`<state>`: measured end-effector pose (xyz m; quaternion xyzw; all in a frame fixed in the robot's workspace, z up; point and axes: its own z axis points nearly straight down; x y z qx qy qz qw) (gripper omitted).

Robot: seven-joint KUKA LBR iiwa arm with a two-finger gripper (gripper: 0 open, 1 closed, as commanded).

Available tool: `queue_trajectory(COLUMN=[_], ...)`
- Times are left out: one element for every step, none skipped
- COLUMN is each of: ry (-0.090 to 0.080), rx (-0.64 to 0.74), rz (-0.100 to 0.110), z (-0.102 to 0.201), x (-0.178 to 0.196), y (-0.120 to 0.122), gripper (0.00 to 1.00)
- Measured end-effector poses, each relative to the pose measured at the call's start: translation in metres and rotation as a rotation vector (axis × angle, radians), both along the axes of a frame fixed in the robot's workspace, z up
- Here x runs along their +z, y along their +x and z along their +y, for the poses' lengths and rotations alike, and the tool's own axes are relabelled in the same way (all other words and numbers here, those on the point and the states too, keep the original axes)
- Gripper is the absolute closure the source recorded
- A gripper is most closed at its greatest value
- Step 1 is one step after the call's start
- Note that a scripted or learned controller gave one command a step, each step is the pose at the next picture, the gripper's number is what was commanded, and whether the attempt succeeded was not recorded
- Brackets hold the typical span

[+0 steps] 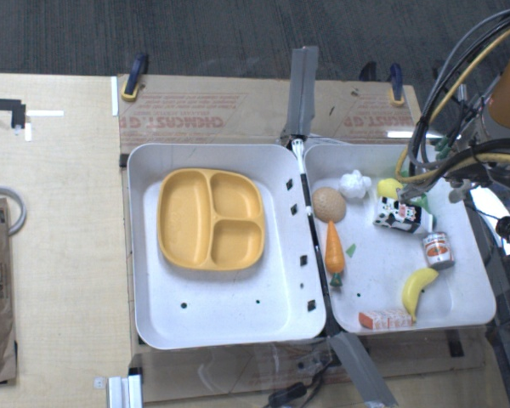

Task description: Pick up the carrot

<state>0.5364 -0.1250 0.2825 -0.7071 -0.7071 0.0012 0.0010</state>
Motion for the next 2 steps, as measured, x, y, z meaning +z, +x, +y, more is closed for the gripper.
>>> queue_trajectory(ry=[0.0,0.001], rx=[0.142,0.349], rz=[-0.001,-0.002], z=[-0.017,-0.001], x=[-0.188,-0.191], y=[-0.006,-0.038], gripper=[0.0,0.0])
